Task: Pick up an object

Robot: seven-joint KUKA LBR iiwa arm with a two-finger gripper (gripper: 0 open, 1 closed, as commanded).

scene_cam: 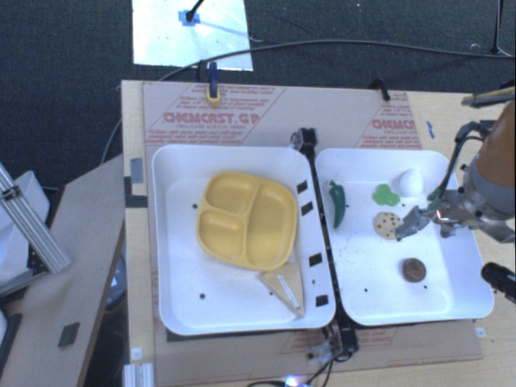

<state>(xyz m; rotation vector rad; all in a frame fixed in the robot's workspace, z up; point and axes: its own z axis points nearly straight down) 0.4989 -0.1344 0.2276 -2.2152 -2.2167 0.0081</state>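
From here I see the arm (493, 180) cut off at the right edge, the gripper (413, 222) covers part of the cookie (386, 224), and its fingers blur together.

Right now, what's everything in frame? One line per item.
bins: 2, white, side by side on the bench
divided plate: 1, yellow, middle of left bin
pizza slice toy: 1, tan, left bin, near edge, below the plate
chili pepper: 1, dark green, right bin, by its left wall
leafy green piece: 1, bright green, right bin, upper middle
egg-like ball: 1, white, right bin, right of the green piece
cookie: 1, tan with dark chips, right bin, centre
chocolate donut: 1, brown, right bin, lower right
clear sheet: 1, red lettering, under the bins
arm: 1, grey and orange, from the right
gripper: 1, grey, above right bin beside the cookie
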